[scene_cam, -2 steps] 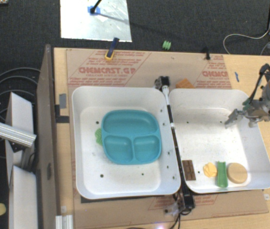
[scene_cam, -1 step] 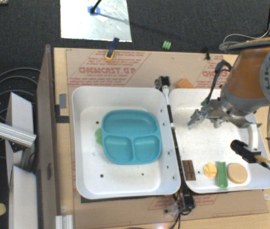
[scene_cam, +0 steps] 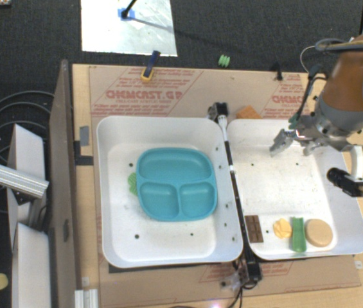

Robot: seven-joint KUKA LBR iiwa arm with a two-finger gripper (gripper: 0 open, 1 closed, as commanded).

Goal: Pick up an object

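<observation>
Nearest the camera, along the front wall of the right bin (scene_cam: 335, 246), four small things are lying in a row: a brown chocolate-like bar (scene_cam: 254, 228) at the left, just beside the divider, then a yellow piece (scene_cam: 283, 228), a green strip (scene_cam: 297, 234) lying lengthwise and touching it, and a tan round piece (scene_cam: 319, 232) at the right, pressing against the green strip. In the left bin (scene_cam: 114, 191), a teal divided plate (scene_cam: 176, 183) is sitting near the middle, its two small compartments facing the front and its one long compartment facing the back; a bit of green (scene_cam: 132, 183) is peeking out from under its left edge. Farther back, over the rear part of the right bin, the gripper (scene_cam: 299, 140) is hanging well apart from the row of objects, with nothing showing between its jaws; how wide the jaws are standing cannot be told from this slant. The grey arm with its orange band (scene_cam: 351, 76) is reaching in from the right. Beyond the bins, an orange scrap (scene_cam: 248, 113) is resting on the cardboard-covered table (scene_cam: 168, 92), just behind the right bin's back corner.
</observation>
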